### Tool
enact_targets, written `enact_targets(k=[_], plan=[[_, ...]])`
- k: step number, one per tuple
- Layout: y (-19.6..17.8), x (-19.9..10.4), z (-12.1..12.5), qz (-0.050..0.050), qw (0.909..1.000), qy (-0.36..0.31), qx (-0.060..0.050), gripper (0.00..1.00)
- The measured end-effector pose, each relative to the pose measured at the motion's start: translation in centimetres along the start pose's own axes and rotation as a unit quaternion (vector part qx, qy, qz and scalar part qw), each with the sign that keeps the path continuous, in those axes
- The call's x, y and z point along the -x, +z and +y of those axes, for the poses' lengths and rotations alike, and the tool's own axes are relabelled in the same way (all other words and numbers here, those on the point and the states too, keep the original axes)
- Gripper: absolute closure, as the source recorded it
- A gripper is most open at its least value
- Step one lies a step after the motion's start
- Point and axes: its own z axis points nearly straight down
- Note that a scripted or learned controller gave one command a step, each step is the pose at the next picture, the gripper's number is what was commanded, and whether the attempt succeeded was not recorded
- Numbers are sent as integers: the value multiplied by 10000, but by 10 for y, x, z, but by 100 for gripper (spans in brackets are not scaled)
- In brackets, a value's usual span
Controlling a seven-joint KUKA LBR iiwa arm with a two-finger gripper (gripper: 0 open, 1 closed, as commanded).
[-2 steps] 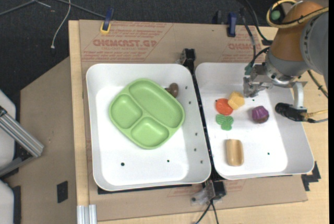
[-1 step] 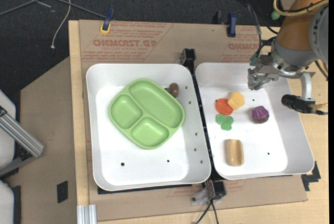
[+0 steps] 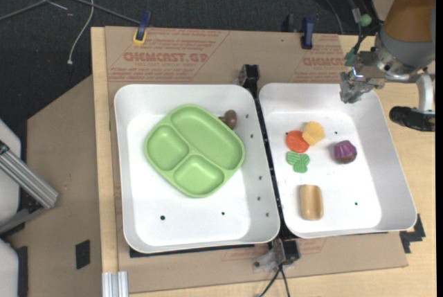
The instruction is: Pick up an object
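Nearest: tan bread-like piece [image 3: 311, 201] in right bin [image 3: 394, 171], with green [image 3: 299, 162], orange-red [image 3: 297, 141], yellow [image 3: 313, 132], purple [image 3: 344, 151] items beyond. Gripper [image 3: 352, 93] above bin's far edge, apart from them; finger state cannot tell. Left bin [image 3: 131, 150]: green divided plate [image 3: 195, 149].

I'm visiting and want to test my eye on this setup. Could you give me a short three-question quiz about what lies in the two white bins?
1. True or false: the green divided plate lies in the left bin.
2. Which thing in the right bin lies nearest the bottom of the camera view?
A. the purple toy
B. the tan bread-like roll
C. the orange-red piece
3. Fill in: the small brown thing sits against the plate's upper ____ edge.

Key
1. True.
2. B. The yellow piece and green leafy piece also lie above it.
3. Right. The gripper hangs over the right bin's top rim.
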Motion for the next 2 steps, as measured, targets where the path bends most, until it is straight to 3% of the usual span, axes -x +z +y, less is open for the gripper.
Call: enact_targets(k=[1, 2], plan=[[-10, 0, 1, 7, 10000, 4, -29, 100], [-3, -48, -26, 25, 10000, -12, -63, 100]])
